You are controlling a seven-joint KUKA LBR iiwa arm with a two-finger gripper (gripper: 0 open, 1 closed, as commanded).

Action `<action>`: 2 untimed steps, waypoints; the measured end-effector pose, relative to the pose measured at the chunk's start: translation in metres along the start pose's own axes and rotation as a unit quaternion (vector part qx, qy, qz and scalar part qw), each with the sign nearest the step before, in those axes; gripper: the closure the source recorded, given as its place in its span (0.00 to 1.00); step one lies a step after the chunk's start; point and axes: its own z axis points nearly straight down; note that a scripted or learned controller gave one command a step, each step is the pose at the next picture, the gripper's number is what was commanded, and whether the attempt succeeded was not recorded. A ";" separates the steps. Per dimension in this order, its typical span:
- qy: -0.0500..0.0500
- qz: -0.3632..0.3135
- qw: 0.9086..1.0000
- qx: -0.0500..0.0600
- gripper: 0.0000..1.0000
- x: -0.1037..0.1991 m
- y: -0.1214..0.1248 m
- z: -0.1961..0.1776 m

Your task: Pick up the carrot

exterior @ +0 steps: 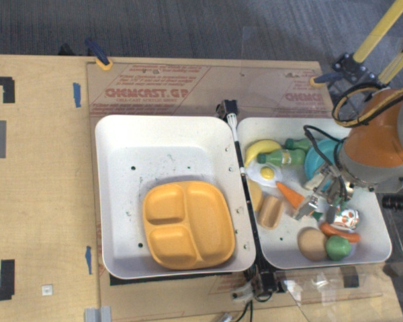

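While the carrot (290, 194) lies at a slant in the middle of the right bin (383, 247), its narrow orange tip points up-left toward a fried-egg toy (266, 174) and its thicker end runs down-right under the gripper (318, 203). The gripper's metal fingers sit just at that lower end, but whether they are spread, closed or actually pinching the carrot cannot be told from this angle. The arm (376, 143) comes in from the right edge, its orange band above the wrist, and the wrist tilts down and leftward into the bin, with black cables looping over it. Just left of the carrot lies a tan bread-like piece (270, 211). Above sit a banana (260, 149) and a green bottle (282, 157). Below are a brown egg-shaped item (311, 243) and a green round item (338, 247), side by side. A yellow divided tray (187, 224) rests in the left bin (121, 153).
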 end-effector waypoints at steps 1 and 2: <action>-0.004 -0.001 1.000 -0.001 1.00 -0.002 0.002 -0.013; -0.001 0.037 0.999 -0.003 1.00 0.002 0.089 -0.102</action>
